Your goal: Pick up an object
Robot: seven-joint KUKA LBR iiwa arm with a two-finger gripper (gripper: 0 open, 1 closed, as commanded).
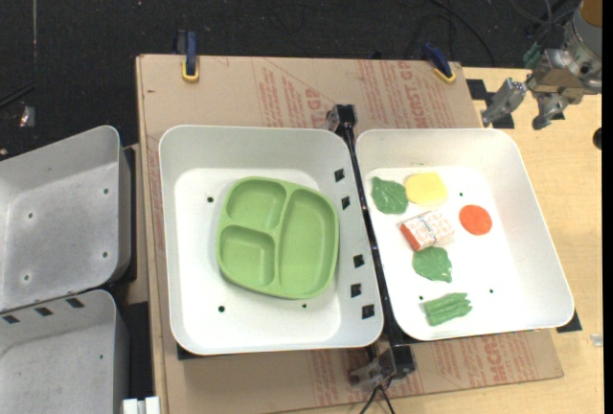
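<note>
The gripper (522, 105) is held open and empty beyond the right bin's (536, 211) far rim; the well-separated orange disc (476, 219) is best approached squarely from above.

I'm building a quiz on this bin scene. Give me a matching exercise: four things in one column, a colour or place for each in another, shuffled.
Things:
1. tray
2. disc
3. box
4. gripper

Colour or place:
A. orange, right bin
B. above the right bin's far right corner
C. green, left bin
D. red and white, middle of the right bin

Pairs: 1-C, 2-A, 3-D, 4-B
</note>
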